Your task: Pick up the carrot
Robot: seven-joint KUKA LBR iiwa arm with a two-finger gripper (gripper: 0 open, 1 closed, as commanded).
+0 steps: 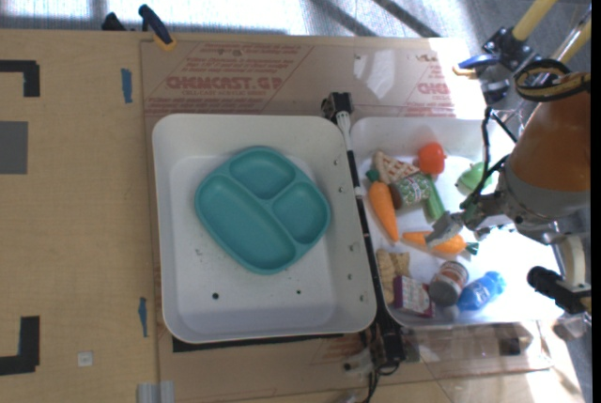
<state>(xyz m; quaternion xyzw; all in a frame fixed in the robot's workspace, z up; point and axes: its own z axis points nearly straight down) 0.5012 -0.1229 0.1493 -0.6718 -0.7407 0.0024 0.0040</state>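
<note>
Closest to the lens, the arm [554, 157] is reaching in from the right, w/ its orange band sitting high over the right bin [399, 127]. You're looking at the gripper [443, 230] hanging low over the middle of that bin, right above a small orange piece [449, 246]. Whether it's released or clamped, you can't tell from this angle; nothing is showing as clearly held.

Your target, the carrot [382, 209], is lying flat in the right bin, close to the bin's left wall, thick end pointing to the far side and tip pointing to the near side. It's sitting just left of the gripper, apart from it. A green packet [415, 192] is lying just right of the carrot, btwn it and the gripper.

Other stuff is crowding the same bin: an orange ball [431, 157] at the far side, a green item [470, 176] to its right, a blue bottle [481, 290] and a small jar [452, 278] at the near side, w/ a box [410, 295] beside the jar.

Over in the left bin [188, 136], a teal divided plate [263, 209] is resting roughly in the center, tilted diagonally. Both bins are sitting side by side on the cardboard-covered bench [75, 204].
</note>
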